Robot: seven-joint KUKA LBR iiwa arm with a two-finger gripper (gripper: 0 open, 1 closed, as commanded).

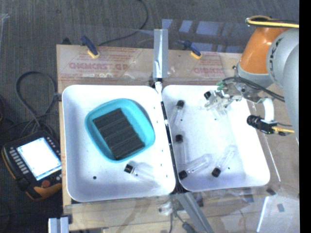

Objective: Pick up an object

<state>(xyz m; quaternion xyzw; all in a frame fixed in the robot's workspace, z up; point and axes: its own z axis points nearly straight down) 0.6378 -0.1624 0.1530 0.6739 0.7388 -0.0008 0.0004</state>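
the tool (217, 97) hovers over the right bin (252, 149); its grip state cannot be told.

Even, fairly bright overhead light washes both white bins (73, 178) nearly featureless, with only faint shadows. The frame is soft and grainy, and the dark floor at upper left loses detail.

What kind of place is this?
Probably a robotics lab: a bench with two white bins, a robot arm reaching over clear vials, and a handheld control pendant on the carpet.
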